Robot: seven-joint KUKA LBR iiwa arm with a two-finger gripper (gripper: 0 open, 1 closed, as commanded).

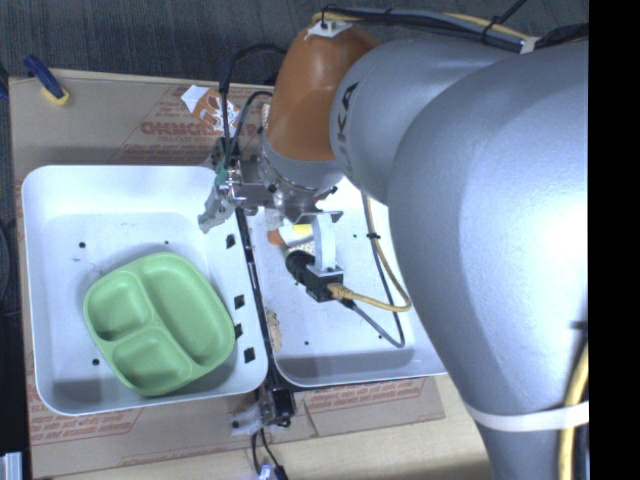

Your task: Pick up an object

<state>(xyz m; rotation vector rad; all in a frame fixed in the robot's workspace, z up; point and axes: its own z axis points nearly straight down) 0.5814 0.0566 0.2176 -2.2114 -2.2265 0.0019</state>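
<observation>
In the camera view, you can see the gripper point(228, 200) up near the top of the wall where the two bins meet, hanging just over the left bin's point(45, 258) top right corner. You cannot tell if it is open or closed, because the big grey arm point(470, 168) hides too much of it. The green plate point(150, 323) lies flat in the left bin, down and to the left of the gripper and well apart from it. Its long side runs from left to right, tipped a little. A small orange thing point(297, 234) lies in the right bin point(340, 363), just beside the gripper and partly under the wrist. I think the orange thing is the nearer pick.
</observation>
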